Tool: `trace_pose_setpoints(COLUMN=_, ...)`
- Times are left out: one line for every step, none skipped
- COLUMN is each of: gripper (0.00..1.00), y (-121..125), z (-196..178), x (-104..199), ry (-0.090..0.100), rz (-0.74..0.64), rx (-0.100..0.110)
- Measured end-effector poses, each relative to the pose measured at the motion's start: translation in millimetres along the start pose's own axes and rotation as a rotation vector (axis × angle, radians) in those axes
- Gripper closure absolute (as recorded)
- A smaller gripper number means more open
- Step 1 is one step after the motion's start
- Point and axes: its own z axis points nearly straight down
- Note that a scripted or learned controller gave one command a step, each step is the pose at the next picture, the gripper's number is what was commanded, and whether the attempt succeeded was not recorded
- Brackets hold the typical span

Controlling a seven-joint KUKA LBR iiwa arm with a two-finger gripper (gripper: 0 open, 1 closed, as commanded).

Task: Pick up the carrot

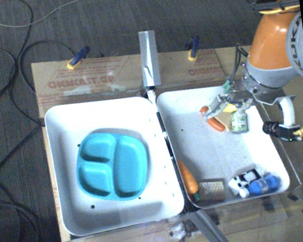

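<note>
We cannot see the gripper (228, 103) fingers well; they blur into small things. The arm (277, 46) is cut off at the right edge.

Red print on the brown cardboard sheet (80, 83) under the bins, left part behind the left bin: reads roughly "CHEMCAST", followed by a couple more letters, maybe "GP", blurry. A smaller line beneath it is too faint to read. More of the same red lettering on the cardboard's right part, behind the right bin, partly cut off and not legible. Dark letters on the grey arm (296, 43) at the right edge, running vertically: "KU" visible, rest out of frame. Bottle (259, 185) label unreadable.
</note>
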Motion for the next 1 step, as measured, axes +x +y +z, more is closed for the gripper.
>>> trace_pose_setpoints(gripper=0.00, y=-28.7, z=36.8, x=87.4, ry=0.000, rz=-0.255, rx=0.000)
